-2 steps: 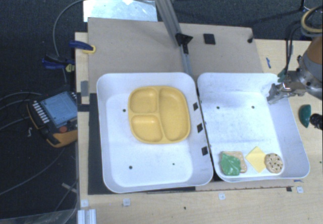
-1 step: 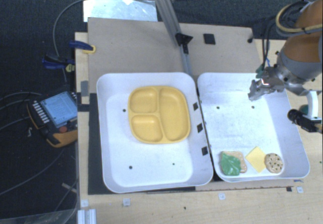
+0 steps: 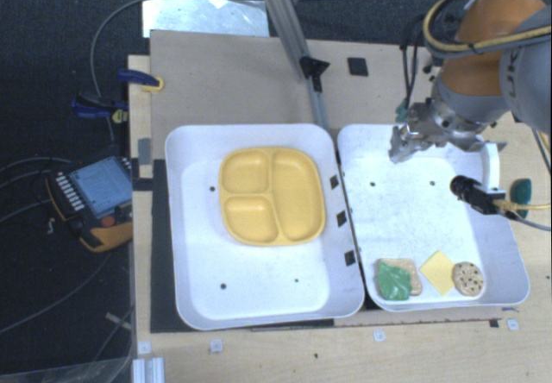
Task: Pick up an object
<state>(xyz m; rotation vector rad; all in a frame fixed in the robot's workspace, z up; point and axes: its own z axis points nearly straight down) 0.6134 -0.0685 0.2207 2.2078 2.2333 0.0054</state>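
Over the far end of the right bin [image 3: 514,262], the gripper [image 3: 404,145] hangs with nothing visibly held, its closure indeterminate, well apart from the cookie [image 3: 467,279], cheese slice [image 3: 437,272] and green-topped sandwich [image 3: 397,279] lying unpicked at the near edge.

In the right bin [image 3: 431,200] three small flat things lie in a row along its near edge, at about six o'clock. The sandwich [image 3: 397,279], bread with a green layer on top, is at the left. The yellow cheese slice [image 3: 437,272] lies in the middle, turned like a diamond. The round cookie [image 3: 467,279] with dark chips touches its right side.
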